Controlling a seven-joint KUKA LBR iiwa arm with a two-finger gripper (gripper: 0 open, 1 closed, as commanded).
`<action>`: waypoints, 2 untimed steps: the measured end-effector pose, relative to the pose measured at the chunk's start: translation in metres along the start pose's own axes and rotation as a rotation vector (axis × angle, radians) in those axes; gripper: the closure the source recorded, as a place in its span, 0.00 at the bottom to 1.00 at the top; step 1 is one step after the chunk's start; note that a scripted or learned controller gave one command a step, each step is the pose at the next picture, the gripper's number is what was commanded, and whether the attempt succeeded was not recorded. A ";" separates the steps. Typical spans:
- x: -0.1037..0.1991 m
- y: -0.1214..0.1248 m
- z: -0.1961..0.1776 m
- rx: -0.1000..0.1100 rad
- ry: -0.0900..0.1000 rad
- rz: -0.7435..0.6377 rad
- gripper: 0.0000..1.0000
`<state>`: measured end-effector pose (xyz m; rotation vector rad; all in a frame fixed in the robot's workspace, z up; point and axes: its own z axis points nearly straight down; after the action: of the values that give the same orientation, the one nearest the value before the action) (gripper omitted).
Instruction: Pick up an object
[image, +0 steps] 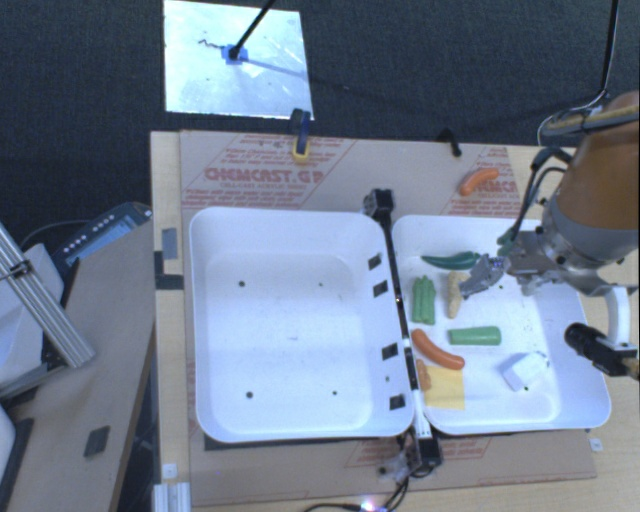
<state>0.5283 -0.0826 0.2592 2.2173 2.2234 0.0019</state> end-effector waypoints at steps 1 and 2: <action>0.000 0.001 -0.011 -0.003 0.000 -0.002 1.00; 0.018 0.056 0.070 0.003 0.001 -0.004 1.00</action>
<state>0.5848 -0.0649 0.1894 2.2151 2.2295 -0.0010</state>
